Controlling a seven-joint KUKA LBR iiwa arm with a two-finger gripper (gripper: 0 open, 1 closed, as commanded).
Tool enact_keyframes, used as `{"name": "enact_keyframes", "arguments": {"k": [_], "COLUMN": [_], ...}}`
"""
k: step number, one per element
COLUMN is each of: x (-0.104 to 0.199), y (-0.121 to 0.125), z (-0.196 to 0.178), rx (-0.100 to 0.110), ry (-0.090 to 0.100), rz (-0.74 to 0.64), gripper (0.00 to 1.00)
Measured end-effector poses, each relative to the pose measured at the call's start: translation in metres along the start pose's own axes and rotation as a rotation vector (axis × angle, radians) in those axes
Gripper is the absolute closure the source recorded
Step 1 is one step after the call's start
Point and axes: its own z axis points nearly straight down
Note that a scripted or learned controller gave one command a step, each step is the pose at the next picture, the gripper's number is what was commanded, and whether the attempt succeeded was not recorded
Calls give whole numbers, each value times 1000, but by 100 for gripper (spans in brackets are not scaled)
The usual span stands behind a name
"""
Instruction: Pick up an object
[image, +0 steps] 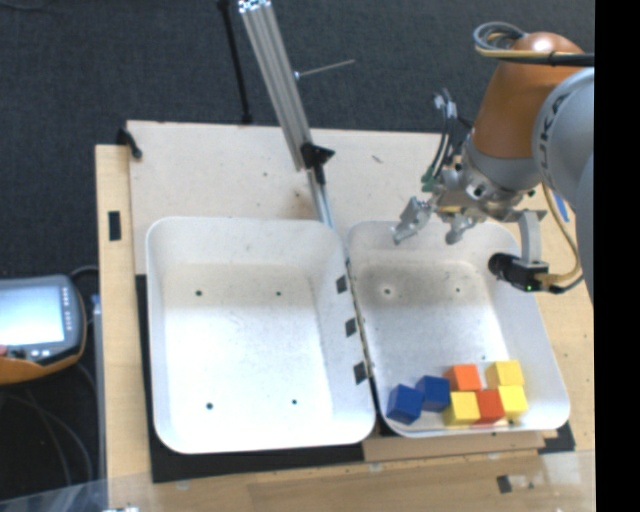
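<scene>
Hovering over the far edge of the right bin (520, 330), my gripper (432, 224) has its fingers spread apart with nothing between them. I see the blocks bunched in that bin's near corner, well apart from the gripper: two blue (418, 396), two orange (478, 391) and what look like three yellow (505, 374), though their edges blur together. Beside it, the left bin (170, 330) touches its wall.

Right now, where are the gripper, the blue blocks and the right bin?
gripper (432, 224): camera view, midway between its two fingertips.
blue blocks (419, 396): camera view, where the two cubes meet.
right bin (420, 300): camera view, bare floor of the bin.
</scene>
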Motion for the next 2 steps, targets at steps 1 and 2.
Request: {"name": "enact_keyframes", "arguments": {"k": [1,2], "x": [-21,-19], "y": [-109,-107], "z": [-80,-76], "rx": [-5,-1], "ry": [-1,1], "rz": [5,4], "gripper": [0,0]}}
